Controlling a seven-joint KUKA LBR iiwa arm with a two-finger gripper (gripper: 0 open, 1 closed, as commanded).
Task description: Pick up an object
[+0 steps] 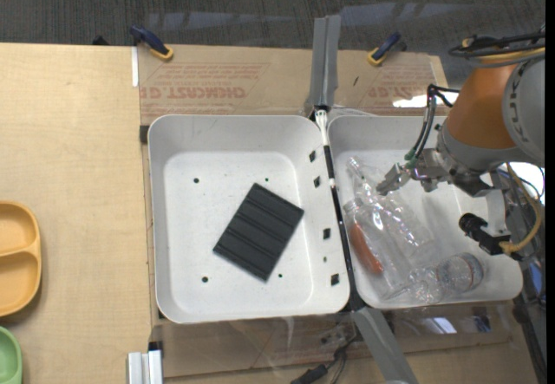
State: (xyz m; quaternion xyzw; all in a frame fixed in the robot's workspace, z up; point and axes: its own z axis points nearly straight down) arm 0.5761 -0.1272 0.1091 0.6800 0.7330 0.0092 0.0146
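Observation:
A black ribbed rectangular pad (258,231) lies flat and slanted in the middle of the left bin (173,200). In the right bin (499,287), crumpled clear plastic (390,231) stretches from the back left toward the front, ending at a clear bottle (455,274). A thin orange-red item (366,250) lies under the plastic's left side. My gripper (397,179) hangs low over the back of the right bin, at the upper end of the clear plastic. The grey wrist with its orange band (481,113) rises to the right of it. Nothing visibly sits in the gripper.
A divider wall (329,192) separates the two bins. Cardboard (225,83) with blue and yellow clamps (152,42) lies behind them. A yellow tray (17,257) and a green item (7,356) sit at the far left of the wooden bench. Cables (512,226) hang beside the arm.

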